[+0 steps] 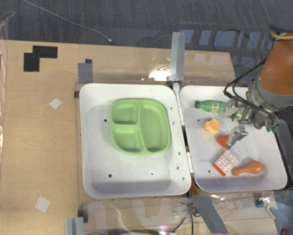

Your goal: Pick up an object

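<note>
Nearest the camera, at the front of the right bin (278,180), an orange drumstick-shaped toy (247,168) is seen, and just beside it on the left a small red-and-white patterned packet (225,162) lies tilted.

The gripper (237,135) is placed above the middle of the right bin, w/ the grey arm and its orange band (282,67) coming in from the right. Its fingers (241,131) point down and to the left, and their tips are very close to a small red object (223,141). Whether the fingers are open or closed cannot be told, as they are thin and partly blurred; no object is seen clearly between them. The red object is possibly touched by a fingertip, but this is not sure.

A yellow-orange piece (213,126) is found just up-left of the red object, approx. in the centre of the bin. At the back of the bin a green bottle (210,105) lies on its side, w/ its cap toward the left.

The left bin (95,180) holds a green tray w/ three compartments (139,126), set flat near its middle. Both bins rest side by side on the wooden bench (33,146).
</note>
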### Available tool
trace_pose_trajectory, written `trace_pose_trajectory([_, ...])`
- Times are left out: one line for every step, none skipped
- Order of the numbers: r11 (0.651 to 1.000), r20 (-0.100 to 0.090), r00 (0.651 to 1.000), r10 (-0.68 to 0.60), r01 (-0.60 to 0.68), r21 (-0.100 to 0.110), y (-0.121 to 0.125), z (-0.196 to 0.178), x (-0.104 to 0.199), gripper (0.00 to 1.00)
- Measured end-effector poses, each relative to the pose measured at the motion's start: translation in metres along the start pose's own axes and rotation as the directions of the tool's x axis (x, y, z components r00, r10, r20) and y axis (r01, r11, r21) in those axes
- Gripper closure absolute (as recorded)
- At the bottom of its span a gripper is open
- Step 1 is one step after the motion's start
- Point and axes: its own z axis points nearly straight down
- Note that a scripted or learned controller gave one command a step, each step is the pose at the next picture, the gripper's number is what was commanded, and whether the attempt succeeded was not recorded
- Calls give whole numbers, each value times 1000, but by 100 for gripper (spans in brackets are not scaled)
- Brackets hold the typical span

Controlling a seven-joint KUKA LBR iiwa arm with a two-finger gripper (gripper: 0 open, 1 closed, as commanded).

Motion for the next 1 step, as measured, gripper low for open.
trace_pose_trajectory([990,2,990,-139,139,1,-36,106,59,0])
